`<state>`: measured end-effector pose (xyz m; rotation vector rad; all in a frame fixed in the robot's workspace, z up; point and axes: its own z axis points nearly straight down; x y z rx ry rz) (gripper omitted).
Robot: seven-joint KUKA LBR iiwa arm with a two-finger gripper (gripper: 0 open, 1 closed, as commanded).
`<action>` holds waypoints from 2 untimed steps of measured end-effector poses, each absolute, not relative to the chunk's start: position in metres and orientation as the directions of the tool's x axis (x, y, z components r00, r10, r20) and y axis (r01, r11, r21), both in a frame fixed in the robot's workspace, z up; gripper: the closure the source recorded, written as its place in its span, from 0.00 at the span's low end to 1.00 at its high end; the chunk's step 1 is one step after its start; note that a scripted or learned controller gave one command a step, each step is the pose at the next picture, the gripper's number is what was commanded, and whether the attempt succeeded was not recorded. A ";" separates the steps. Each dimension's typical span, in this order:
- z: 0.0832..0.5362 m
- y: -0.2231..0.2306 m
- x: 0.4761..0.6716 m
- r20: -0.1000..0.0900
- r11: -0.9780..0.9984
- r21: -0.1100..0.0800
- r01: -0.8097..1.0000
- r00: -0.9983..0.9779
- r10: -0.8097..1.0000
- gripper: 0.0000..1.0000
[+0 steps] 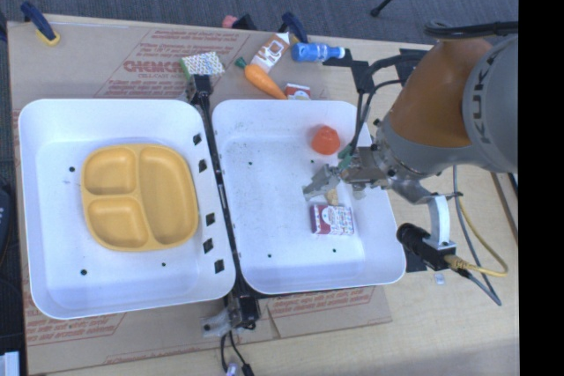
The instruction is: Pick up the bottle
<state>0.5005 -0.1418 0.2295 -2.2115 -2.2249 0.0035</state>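
camera view | gripper [324, 186] low in right bin [264, 260] | finger opening unclear | beside carton [331, 219]

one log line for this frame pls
task: pick up bottle | gripper low in right bin, above carton | bottle on bench behind bins | grasp: none seen
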 end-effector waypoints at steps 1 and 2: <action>0.267 -0.090 0.543 0.001 0.049 -0.003 0.999 -0.049 0.999 0.00; 0.140 -0.096 0.529 0.000 -0.138 -0.007 0.990 0.138 0.990 0.00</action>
